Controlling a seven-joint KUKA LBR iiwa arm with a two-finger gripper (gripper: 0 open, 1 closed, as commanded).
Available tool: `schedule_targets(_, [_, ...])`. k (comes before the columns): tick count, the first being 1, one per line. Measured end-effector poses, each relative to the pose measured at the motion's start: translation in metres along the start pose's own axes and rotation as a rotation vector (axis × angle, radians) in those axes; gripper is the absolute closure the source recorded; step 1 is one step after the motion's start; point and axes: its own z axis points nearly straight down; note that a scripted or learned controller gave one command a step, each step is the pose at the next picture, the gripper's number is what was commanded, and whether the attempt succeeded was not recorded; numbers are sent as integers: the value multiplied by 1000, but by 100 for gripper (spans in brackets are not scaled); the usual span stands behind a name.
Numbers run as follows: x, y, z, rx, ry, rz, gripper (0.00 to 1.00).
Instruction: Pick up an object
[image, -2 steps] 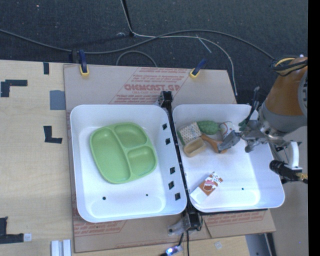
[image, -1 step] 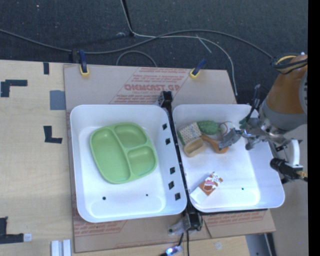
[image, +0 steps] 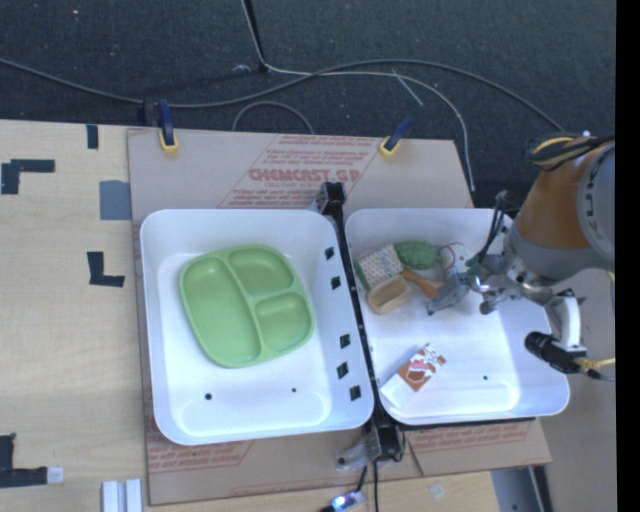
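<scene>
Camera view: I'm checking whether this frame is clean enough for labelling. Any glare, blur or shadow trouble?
Camera view: even light, soft shadows; the white bins are bright but not blown out; the green tray is sharp enough; the small items near the pincer are soft and hard to separate; the arm is cropped at the right.

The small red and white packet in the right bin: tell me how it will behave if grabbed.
The red and white packet lies flat and alone on the right bin floor, so it probably won't roll. It looks thin and light, likely to slide when nudged. Its low profile may make pinching awkward.
</scene>
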Motion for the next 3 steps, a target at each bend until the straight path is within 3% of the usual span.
schedule_targets(1, [0,0,50,-5,-2,0,0])
schedule_targets(2, [0,0,40,-5,-2,-1,100])
schedule_targets(3, [-10,0,-8,-9,0,-1,100])
